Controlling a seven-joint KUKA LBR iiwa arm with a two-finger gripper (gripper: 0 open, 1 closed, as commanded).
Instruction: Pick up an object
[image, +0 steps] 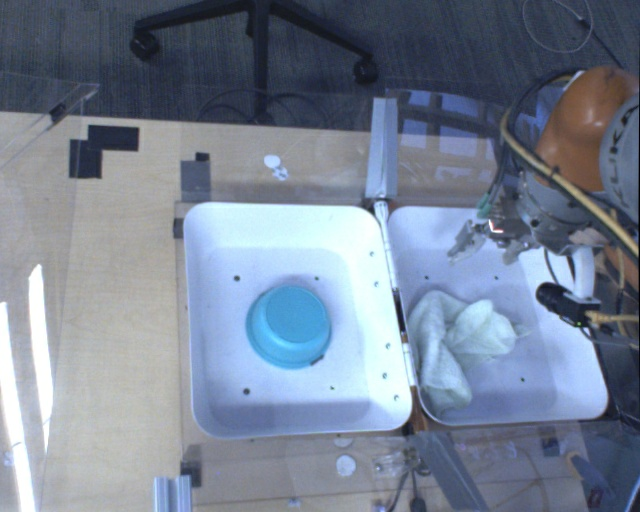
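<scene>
Two shallow white bins are sitting side by side on the bench. A blue bowl (290, 326) is lying upside down near the middle of the left bin (215, 400). A crumpled white cloth (455, 340) is lying in the right bin (575, 395), toward its front-left corner and touching the left wall. The gripper (487, 240) is hovering over the right bin's back portion, apart from the cloth, fingers spread and grasping nothing. The arm (590, 120) is reaching in over the bin's right edge.
</scene>
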